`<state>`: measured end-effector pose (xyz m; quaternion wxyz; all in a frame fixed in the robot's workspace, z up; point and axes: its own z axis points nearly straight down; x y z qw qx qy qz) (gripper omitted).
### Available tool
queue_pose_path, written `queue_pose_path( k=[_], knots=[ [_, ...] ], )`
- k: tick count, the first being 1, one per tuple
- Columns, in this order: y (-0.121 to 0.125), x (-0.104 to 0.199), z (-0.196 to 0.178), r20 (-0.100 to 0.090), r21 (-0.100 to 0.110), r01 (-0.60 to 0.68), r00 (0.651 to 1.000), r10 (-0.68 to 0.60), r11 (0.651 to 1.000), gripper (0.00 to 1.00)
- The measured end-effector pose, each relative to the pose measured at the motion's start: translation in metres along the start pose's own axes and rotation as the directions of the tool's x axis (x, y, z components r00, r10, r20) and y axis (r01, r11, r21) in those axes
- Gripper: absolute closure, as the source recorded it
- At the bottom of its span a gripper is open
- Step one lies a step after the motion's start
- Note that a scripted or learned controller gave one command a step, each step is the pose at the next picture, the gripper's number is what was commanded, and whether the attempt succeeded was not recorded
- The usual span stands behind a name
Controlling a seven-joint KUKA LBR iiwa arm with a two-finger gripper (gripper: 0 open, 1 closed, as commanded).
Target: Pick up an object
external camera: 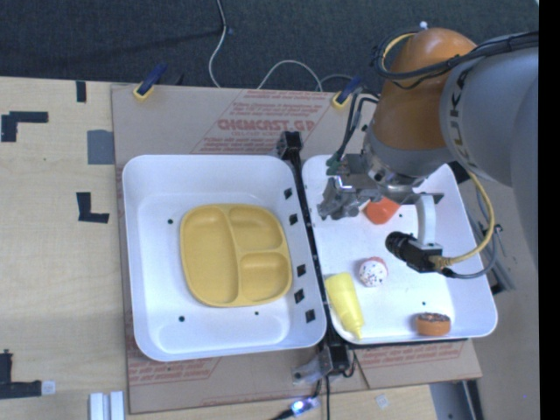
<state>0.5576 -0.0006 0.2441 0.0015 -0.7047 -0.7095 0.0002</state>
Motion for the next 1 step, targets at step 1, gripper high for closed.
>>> queue_pose_path(
  k=[1],
  knots=[
    [-0.0079,0.0554,0.0151,0.000,0.002,0.000,1.000,0.000,1.000,1.00]
  ],
)
